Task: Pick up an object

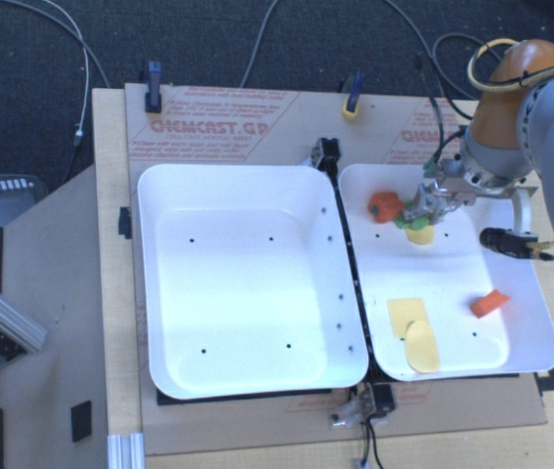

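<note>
The end effector [423, 213] of the grey, orange-banded arm [511, 115] hangs low over the far part of the right-hand white bin [531, 350], reaching in from the right; from this angle one cannot tell whether it is spread or pressed together. A small yellow-green piece [419, 233] sits directly at its tip, touching or nearly touching it, and a grip on it cannot be confirmed. Just to the left of the tip lies a round orange-red object [384, 205]. Nearer the camera in the same bin, an orange block [489, 304] rests well apart toward the right wall, while a flat yellow square [404, 314] and a yellow oval [421, 348] lie overlapping near the front left corner. The left-hand bin [159, 262] stands beside it on the bench [110, 262].
</note>
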`<state>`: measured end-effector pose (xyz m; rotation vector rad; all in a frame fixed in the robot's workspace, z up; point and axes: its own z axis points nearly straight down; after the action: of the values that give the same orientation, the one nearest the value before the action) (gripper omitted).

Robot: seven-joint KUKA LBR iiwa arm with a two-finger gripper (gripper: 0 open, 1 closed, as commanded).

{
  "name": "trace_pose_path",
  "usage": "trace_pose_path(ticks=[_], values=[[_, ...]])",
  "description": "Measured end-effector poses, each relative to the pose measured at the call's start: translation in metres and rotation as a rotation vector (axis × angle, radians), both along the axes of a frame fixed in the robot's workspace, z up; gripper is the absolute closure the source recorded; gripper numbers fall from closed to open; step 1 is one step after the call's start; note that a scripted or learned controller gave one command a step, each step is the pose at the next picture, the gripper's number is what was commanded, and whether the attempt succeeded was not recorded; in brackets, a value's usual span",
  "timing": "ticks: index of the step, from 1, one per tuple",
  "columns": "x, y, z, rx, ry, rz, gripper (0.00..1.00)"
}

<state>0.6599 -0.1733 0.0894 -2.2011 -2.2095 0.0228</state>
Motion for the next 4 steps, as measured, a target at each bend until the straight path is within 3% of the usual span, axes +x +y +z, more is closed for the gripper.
trace_pose_path(ticks=[1, 2, 3, 4], values=[[-0.041, 0.015, 0.049, -0.006, -0.030, -0.004, 1.00], [-0.058, 0.087, 0.143, -0.005, -0.037, 0.002, 1.00], [-0.081, 0.164, 0.141, -0.004, -0.027, 0.003, 1.00], [-0.070, 0.219, 0.160, -0.004, -0.029, 0.002, 1.00]])
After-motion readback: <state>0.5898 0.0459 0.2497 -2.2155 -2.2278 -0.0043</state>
